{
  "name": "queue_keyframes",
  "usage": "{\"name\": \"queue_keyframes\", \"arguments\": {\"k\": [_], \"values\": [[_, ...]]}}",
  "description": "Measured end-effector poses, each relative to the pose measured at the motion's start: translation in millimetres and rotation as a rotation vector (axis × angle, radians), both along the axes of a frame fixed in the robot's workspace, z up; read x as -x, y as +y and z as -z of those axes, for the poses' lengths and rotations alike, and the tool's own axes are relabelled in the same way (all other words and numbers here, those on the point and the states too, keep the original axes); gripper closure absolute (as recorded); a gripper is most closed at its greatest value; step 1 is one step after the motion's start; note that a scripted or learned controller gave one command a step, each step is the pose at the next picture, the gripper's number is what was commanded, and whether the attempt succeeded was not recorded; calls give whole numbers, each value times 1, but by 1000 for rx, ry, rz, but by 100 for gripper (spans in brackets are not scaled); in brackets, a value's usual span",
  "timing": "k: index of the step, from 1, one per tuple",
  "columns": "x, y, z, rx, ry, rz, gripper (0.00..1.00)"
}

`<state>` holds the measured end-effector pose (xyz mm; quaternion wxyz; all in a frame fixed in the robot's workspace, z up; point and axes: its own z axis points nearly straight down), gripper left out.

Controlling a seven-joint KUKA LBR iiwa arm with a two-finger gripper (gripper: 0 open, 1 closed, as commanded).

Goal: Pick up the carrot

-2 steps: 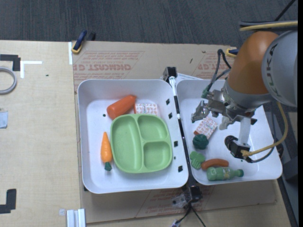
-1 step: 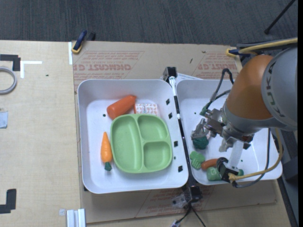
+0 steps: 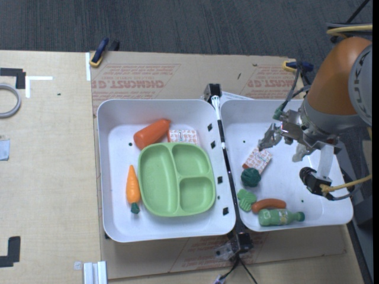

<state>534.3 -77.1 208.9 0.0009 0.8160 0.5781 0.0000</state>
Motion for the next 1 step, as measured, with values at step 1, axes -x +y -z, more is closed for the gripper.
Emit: {"name": "queue_keyframes", "arguments": {"k": [1], "values": [[52,100,17,-2,4,30,0]]}}
